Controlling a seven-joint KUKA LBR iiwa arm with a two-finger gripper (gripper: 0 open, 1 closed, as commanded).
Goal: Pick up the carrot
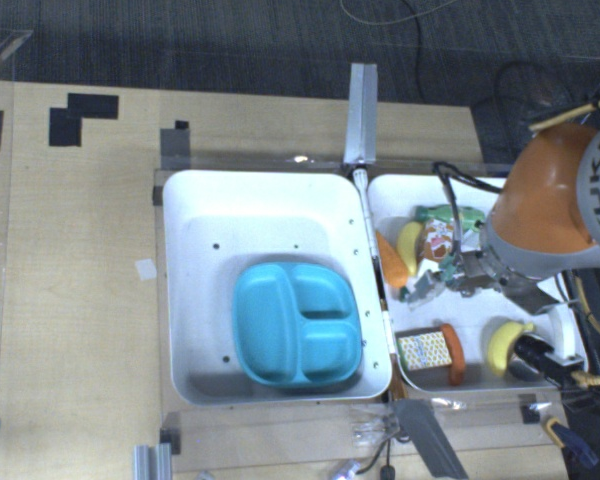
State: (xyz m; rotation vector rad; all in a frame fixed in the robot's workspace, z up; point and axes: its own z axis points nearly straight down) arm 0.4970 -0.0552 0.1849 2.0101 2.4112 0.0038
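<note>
Camera view, carrot (390, 261), gripper (427, 281) beside, "KU" lettering

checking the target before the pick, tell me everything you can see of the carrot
The carrot is a smooth orange piece, looking like plastic toy food, tapered and lying flat on the floor of the right bin. It sits along that bin's left wall, close to the divider, running roughly top to bottom in the view. A yellow banana lies right beside it; contact is unclear. The claw is just to its right, not holding it.
</note>
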